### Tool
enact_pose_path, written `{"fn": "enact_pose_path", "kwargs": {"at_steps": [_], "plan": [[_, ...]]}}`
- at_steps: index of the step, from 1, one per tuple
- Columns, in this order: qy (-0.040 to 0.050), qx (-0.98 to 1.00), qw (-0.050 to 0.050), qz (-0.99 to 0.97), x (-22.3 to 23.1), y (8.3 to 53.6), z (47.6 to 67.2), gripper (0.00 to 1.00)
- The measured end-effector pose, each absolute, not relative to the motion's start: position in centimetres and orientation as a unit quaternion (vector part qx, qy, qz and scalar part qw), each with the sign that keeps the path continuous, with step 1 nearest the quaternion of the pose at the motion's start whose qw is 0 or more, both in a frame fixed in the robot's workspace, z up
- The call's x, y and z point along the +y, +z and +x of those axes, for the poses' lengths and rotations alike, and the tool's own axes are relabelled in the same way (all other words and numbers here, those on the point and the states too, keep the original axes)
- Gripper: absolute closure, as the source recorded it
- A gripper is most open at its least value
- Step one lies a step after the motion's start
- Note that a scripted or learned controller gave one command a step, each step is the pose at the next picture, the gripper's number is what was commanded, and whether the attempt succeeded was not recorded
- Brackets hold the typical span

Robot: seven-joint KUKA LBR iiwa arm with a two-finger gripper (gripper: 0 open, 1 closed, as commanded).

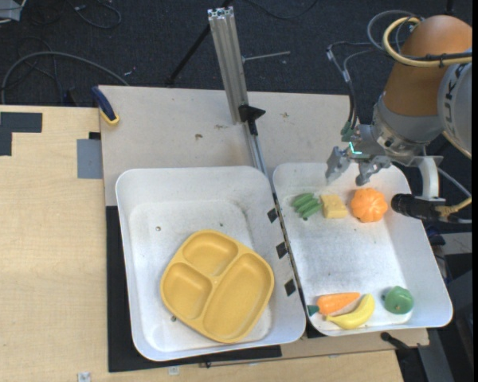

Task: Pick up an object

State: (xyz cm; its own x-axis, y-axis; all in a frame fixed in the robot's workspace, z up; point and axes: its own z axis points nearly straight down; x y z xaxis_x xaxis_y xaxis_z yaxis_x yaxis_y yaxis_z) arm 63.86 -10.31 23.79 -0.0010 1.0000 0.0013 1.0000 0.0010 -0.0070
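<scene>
**Six small items wait in the right bin; nothing lifted yet**

We judge the pick to be in its approach step. Our gripper [352, 165] hangs above the far edge of the right bin [342, 245], its two fingers spread apart with nothing between them. No object has left the bin floor.

Counting what we could take: one orange [369, 205] near the far right corner, one pale yellow block [333, 206] just beside it, and one bunch of green beans [307, 205] next to that, all three in a row along the far edge. Along the near edge lie one carrot [337, 302] touching one banana [352, 314], and one green apple [397, 299] toward the near right corner. That makes six pieces.

One yellow divided plate [217, 285] with three compartments sits in the left bin [135, 205], toward its near edge.

The orange and the yellow block are closest to the fingers, so we expect the next move to call for lining up over one of them, descending with the jaws wide, and closing squarely; the round orange may roll if caught off-centre.
</scene>
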Motion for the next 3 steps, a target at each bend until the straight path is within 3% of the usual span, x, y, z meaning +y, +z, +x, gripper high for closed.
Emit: {"fn": "enact_pose_path", "kwargs": {"at_steps": [1, 3], "plan": [[0.0009, -0.708, 0.001, -0.707, -10.3, 24.0, 63.9, 0.0], [0.0025, -0.707, 0.003, -0.707, -10.7, 14.2, 63.7, 0.0]]}}
